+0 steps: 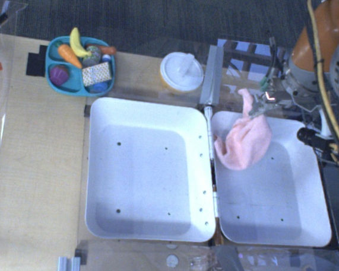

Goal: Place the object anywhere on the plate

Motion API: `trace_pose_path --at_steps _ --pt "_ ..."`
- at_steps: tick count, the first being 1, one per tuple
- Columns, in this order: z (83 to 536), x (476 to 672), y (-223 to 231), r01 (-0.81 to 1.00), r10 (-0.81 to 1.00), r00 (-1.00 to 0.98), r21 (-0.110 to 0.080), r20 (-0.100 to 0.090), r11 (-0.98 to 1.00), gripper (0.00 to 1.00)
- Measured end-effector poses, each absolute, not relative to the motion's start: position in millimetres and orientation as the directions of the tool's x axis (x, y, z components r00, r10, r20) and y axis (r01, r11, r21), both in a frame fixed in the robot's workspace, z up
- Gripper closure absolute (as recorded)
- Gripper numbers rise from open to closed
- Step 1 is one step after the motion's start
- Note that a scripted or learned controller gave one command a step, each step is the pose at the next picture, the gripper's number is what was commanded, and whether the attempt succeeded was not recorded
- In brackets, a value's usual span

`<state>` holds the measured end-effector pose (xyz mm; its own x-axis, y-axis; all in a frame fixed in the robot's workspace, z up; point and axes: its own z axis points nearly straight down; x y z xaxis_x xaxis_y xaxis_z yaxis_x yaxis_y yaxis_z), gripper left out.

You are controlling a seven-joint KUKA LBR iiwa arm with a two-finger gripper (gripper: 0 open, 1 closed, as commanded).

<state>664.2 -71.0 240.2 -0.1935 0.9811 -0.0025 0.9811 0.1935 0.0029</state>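
Note:
A pink cloth [244,144] hangs bunched over the back left part of the right bin [282,202]. Its top is pinched up into my gripper [257,106], which is shut on it, and its lower folds droop toward the bin's left wall. The blue divided plate [50,80] sits far off on the bench at the back left. It carries toy food: a banana, a carrot, a purple piece and a patterned block.
The left bin [148,171] lies between the cloth and the plate. A white lidded cup on a yellow base [181,72] stands on the bench behind the left bin. A metal post [210,76] rises between the bins at the back.

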Motion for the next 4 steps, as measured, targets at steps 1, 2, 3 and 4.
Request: trace_pose_path --at_steps 1,2,3,4 --pt "225 665.5 -68 0.98 0.98 -0.2 0.003 -0.002 0.2 1.0" --pt "219 666.6 -17 0.823 0.823 -0.568 0.005 -0.003 0.568 1.0" --pt "216 662.7 42 0.535 0.535 -0.845 0.004 -0.004 0.845 1.0" --pt "229 653.8 96 0.165 0.165 -0.986 0.003 -0.006 0.986 1.0"
